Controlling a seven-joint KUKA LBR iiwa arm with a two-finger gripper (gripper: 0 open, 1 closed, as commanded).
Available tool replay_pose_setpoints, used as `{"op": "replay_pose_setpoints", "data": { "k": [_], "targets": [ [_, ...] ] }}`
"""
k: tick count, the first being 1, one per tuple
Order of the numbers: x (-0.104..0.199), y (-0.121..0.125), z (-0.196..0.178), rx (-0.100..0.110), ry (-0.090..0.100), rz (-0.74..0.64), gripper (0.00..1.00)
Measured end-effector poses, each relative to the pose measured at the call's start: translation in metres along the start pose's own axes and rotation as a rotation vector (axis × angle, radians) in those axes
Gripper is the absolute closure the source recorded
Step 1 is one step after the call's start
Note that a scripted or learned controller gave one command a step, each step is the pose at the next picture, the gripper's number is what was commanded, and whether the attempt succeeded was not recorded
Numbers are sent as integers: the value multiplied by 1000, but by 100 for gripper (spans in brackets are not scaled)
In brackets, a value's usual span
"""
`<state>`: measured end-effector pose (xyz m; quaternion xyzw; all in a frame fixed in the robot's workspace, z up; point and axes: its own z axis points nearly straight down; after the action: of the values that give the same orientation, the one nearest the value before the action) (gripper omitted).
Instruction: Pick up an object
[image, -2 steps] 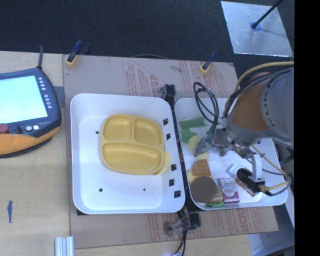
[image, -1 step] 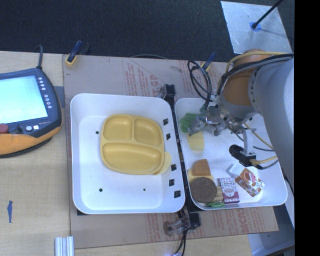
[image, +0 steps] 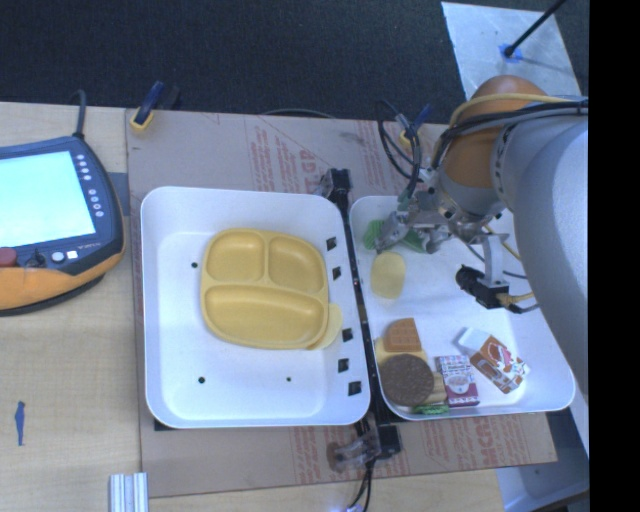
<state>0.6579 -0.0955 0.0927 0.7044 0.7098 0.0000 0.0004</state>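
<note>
The gripper (image: 405, 228) is low in the far left corner of the right bin (image: 545, 400), over a small green object (image: 373, 235) that lies against the bin's far left wall; the metal parts and cables crowd together there, so I cannot tell how far the jaws are open or whether the green object is between them. Just nearer than the green object in the right bin lies a pale yellow rounded object (image: 388, 274), apart from the gripper. Nearer still, along that bin's left side, sit a tan square piece (image: 404, 335) and, touching it on the near side, a dark brown round disc (image: 407, 380). To the right of the disc lies a small red and white packet (image: 457, 380), and further right a red, white and brown carton (image: 498, 362) lies tilted. The grey arm (image: 540, 200) with its orange band covers the right bin's far right part. In the left bin (image: 170, 330) rests a yellow divided tray (image: 266, 290). Left of that bin, on the counter (image: 60, 400), lies an orange-edged control pendant (image: 50, 225) with a lit screen.
</note>
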Motion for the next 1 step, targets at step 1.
{"op": "replay_pose_setpoints", "data": {
  "k": [1],
  "targets": [
    [-18, -2, -11, 1, -1, 6, 0]
  ]
}}
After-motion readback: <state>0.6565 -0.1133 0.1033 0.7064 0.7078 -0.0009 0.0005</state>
